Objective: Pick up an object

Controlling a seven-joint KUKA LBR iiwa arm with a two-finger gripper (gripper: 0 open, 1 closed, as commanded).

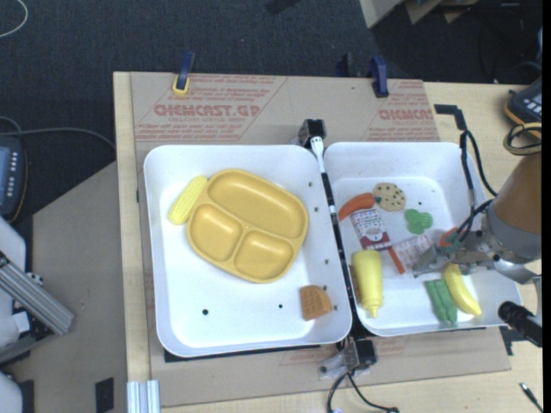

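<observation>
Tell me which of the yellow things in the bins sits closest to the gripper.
The banana, in the right bin just below the gripper. The mustard bottle lies further left, and the corn and divided plate are in the left bin.

Two white bins point(164, 231) — the left holds one yellow divided tray point(248, 224), one corn cob point(187, 200) and one brown cracker point(315, 302); the right holds one cookie point(389, 197), one mustard bottle point(368, 280), one banana point(461, 289) — and one carrot point(355, 204).

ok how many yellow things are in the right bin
2: a mustard bottle near the bin's left wall, and a banana at lower right beside the green pod. The arm may hide others.
</observation>
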